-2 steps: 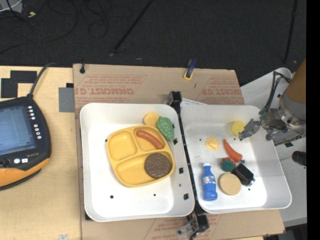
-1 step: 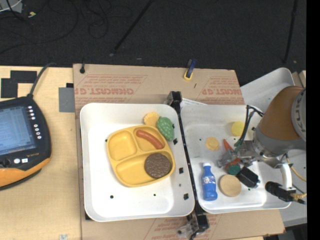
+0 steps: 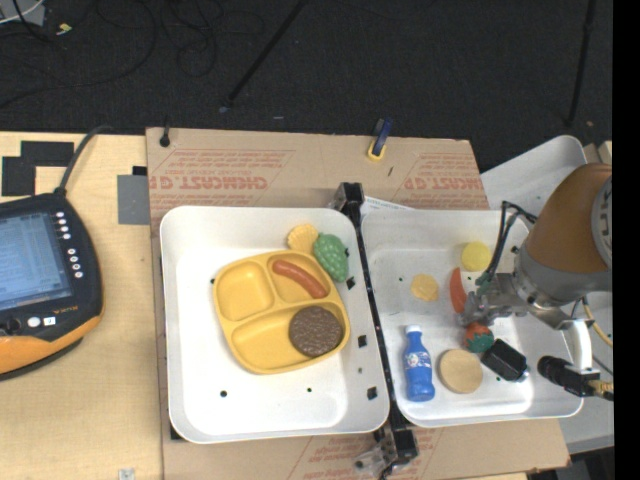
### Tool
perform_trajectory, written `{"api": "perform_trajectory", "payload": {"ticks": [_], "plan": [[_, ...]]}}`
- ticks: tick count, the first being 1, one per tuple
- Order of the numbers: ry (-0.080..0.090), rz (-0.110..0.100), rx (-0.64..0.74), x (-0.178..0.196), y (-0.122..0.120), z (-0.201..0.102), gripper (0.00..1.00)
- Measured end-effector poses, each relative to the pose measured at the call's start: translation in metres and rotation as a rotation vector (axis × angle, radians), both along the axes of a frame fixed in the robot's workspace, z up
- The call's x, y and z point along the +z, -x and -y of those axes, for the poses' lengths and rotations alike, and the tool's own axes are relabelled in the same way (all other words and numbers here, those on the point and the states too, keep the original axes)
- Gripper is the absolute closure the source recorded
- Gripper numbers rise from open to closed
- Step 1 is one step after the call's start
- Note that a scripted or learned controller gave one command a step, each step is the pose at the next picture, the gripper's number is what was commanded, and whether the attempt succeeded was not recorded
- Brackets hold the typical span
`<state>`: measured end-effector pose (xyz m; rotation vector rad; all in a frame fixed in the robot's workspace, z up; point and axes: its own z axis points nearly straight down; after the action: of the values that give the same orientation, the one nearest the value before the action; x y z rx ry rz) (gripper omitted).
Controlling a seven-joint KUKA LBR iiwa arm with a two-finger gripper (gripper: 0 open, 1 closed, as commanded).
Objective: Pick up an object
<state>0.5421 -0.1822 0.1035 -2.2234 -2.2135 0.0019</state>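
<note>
Two white bins are set side by side, and the scene is taken from the left. In the left bin point(image 3: 190, 368) a yellow tray point(image 3: 240, 313) is seen, with a sausage point(image 3: 300, 276) in its upper compartment and a brown patty point(image 3: 316, 330) in its lower right one; a green piece point(image 3: 332, 254) and a small yellow piece point(image 3: 302, 236) lie just above the tray's upper right corner. Across the divider, in the right bin point(image 3: 400, 258), a blue bottle point(image 3: 418, 365) lies with its long axis running roughly up and down the view, a tan disc point(image 3: 461, 371) just to its right, and a small yellow item point(image 3: 425, 288) above them. Further right, a red piece point(image 3: 456, 288) stands on end beside a yellow ball point(image 3: 476, 257). The gripper point(image 3: 478, 313) is lowered among these, just right of the red piece, with a red-and-green piece point(image 3: 480, 338) directly below it and a black item point(image 3: 503, 360) beyond that. Whether anything is grasped cannot be told, since the tips are hidden in the clutter. The red piece is judged the nearest target, lying just to the left with its long axis upright in the view. Little open room is left: the bin's right wall and the crowded items hem the move.
</note>
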Motion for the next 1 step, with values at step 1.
{"api": "perform_trajectory", "payload": {"ticks": [1], "plan": [[-0.001, 0.005, 0.011, 0.0533, -0.0033, -0.0901, 1.0]]}}
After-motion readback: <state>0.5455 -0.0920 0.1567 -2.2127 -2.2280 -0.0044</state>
